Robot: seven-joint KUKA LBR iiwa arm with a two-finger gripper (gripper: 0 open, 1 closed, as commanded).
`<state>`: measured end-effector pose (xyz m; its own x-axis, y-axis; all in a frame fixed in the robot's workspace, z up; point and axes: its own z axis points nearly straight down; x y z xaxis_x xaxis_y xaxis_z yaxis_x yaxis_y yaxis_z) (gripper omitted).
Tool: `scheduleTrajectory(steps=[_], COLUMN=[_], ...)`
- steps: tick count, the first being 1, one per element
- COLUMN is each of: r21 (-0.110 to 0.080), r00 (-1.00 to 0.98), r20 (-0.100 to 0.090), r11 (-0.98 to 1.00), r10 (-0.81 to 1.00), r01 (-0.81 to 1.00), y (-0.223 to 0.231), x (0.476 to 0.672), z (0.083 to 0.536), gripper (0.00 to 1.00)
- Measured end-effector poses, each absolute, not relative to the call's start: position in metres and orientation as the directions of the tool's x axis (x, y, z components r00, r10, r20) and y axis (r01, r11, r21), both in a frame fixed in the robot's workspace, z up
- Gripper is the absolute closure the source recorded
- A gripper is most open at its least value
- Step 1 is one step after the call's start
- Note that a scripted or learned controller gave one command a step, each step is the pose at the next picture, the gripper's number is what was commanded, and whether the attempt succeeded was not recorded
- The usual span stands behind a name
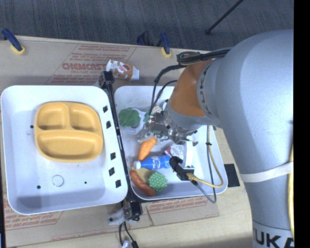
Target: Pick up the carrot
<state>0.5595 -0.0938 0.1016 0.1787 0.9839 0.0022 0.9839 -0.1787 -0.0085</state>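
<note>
Your carrot (146,148) lies unlifted in the right bin (217,185), at seven o'clock from the gripper (156,130) just above it. You cannot tell the jaws' opening from here; grasping and lifting remain.

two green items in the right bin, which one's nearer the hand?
The flat leafy green piece at the bin's far left corner, level with the hand. The bumpy round green one sits at the near edge, past the blue bottle.

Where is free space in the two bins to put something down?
Left bin: bare floor below the yellow divided plate. Right bin: crowded with carrot, bottle, sausage, green toys and the gripper.
</note>
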Motion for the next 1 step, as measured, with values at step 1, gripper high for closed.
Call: scheduleTrajectory(steps=[1], r21=[-0.002], r00=[0.172], r20=[0.0], r11=[-0.172], r10=[0.985], r01=[0.985], y=[-0.0845], x=[0.5464], z=[0.2246], gripper=[1.0])
